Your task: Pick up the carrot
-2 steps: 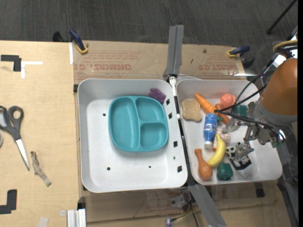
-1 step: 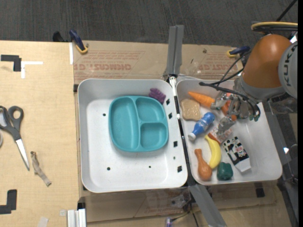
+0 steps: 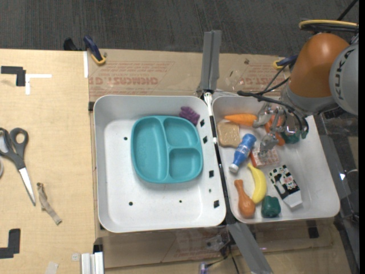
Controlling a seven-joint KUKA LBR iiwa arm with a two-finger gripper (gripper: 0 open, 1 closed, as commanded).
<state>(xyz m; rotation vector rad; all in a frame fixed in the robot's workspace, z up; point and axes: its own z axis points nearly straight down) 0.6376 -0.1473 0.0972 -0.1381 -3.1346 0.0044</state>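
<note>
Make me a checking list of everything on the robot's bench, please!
Surface: wooden bench bearing two white bins side by side, left bin and right bin.
Job's things: carrot lies at the far end of the right bin, beside a slice of bread.
Clutter: blue bottle, banana, chicken leg, green lump, black-and-white carton in the right bin; teal plate and purple toy in the left bin.
Grippers: pincer hangs over the right bin, right of the carrot; open or shut unclear.
Cables: yellow and black ones above the arm.
Surroundings: scissors on the bench, blue clamp.
</note>
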